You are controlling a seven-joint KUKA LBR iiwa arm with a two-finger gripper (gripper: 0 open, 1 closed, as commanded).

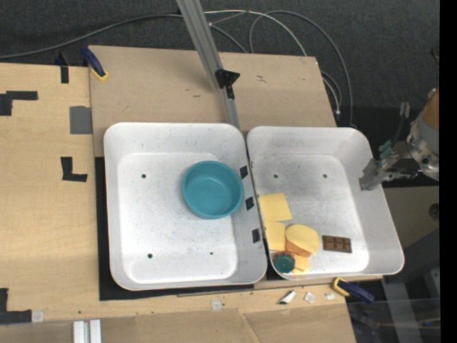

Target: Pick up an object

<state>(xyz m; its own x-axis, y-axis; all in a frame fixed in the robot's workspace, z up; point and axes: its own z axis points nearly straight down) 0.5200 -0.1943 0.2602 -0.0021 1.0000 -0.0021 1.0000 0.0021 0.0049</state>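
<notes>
Objects cluster low in the right bin [357, 148]: teal cap [284, 264], yellow pieces [302, 239], brown bar [336, 244], with a teal bowl [212, 189] in the left bin [128, 148], and the gripper [373, 176] at the right bin's right rim, jaw state unclear.

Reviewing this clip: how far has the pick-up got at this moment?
Nothing looks picked yet. The blue bowl sits in the left bin; the yellow pieces, the brown block and a small teal item lie in the right bin. The pincer is at that bin's right rim, apart from them all. Reaching, grasping and lifting remain.
</notes>
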